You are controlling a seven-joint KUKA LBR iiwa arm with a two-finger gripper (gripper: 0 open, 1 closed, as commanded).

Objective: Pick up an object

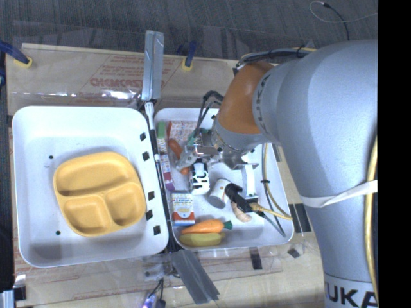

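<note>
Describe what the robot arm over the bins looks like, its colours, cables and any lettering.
The arm is thick, rounded and glossy silver-grey, with a smooth orange band above the wrist. Thin black cables loop from the wrist toward the metal gripper assembly, and a yellowish cable hangs beside it. Dark KUKA lettering marks the lower casing.

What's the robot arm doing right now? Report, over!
Gripper low inside the right white bin, among small cluttered items. Nothing seen held. Orange toy carrot untouched at near wall. Yellow divided plastic tray alone in the left white bin.
</note>
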